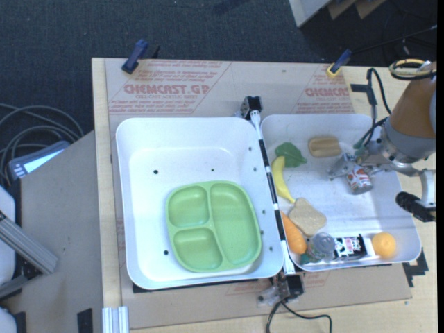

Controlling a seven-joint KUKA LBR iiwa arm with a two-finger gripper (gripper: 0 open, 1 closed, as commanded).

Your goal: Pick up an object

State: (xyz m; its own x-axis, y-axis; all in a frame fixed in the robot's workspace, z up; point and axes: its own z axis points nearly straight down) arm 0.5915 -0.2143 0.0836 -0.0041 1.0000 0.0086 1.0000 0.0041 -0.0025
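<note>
Claw (349,168) seen low in right bin (395,217), at can (359,180). Can lies just toward 5 o'clock of claw tips, touching or nearly so. Claw opening cannot be told. Bun (324,146) sits toward 10 o'clock.

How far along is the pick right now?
Done: the tool is down inside the right bin, at a small red-and-white object. In hand: nothing I can confirm. Left: secure a grasp and lift. The banana, carrot and orange lie in that bin.
</note>
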